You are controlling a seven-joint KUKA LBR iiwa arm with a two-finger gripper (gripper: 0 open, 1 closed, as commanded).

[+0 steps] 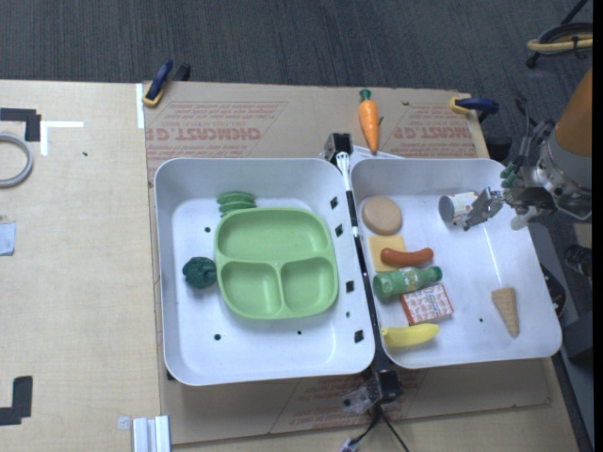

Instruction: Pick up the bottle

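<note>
The bottle (407, 281) is green with a printed label and lies on its side in the right bin (528, 342), near the bin's left wall. It rests between a sausage (407, 256) above and a red box (427, 303) below. My gripper (502, 213) hangs over the upper right part of the same bin, up and to the right of the bottle and well apart from it. Its fingers stand open with nothing between them. A small white-grey cup-like object (456, 208) lies just left of the fingertips.
The right bin also holds a round bun (382, 216), a yellow cheese slice (381, 249), a banana (411, 335) and an ice cream cone (507, 310). In the left bin (179, 347) sit a green divided plate (276, 262), broccoli (199, 271) and a green pod (236, 199). A carrot (367, 121) lies beyond the bins.
</note>
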